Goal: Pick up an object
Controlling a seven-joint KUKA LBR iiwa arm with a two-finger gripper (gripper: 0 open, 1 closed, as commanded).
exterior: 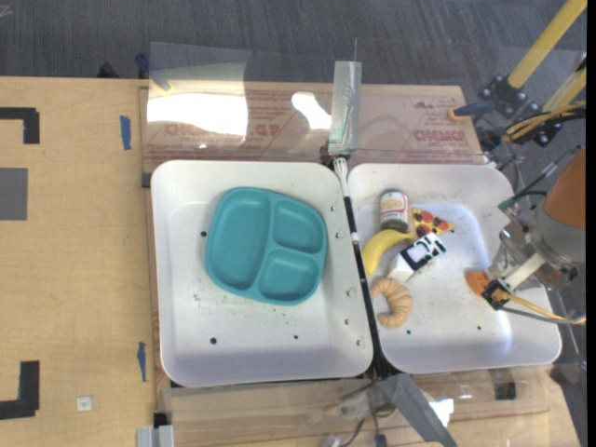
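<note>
Camera view: two bins stand side by side with their inner rims touching along a dark seam. In the left bin a teal plate lies flat in the upper middle. It sits near the seam and well apart from the left rim, with open white floor along the left side and across the front. In the right bin the objects crowd the left half. A jar stands near the back. A banana lies just beside the seam. A pastry lies in front of the banana, touching or almost touching it. A black-and-white box lies against the banana's right side, and small coloured pieces lie just behind the box. The front and right of this bin offer open floor. The gripper hangs over the right rim of the right bin, well apart from the cluster. Whether it is spread or pressed together cannot be told, and nothing is seen held in it. A small orange piece lies near it on the bin floor. The bins rest on a pale wooden bench with a clear sheet taped behind them. Grey floor lies beyond.
</note>
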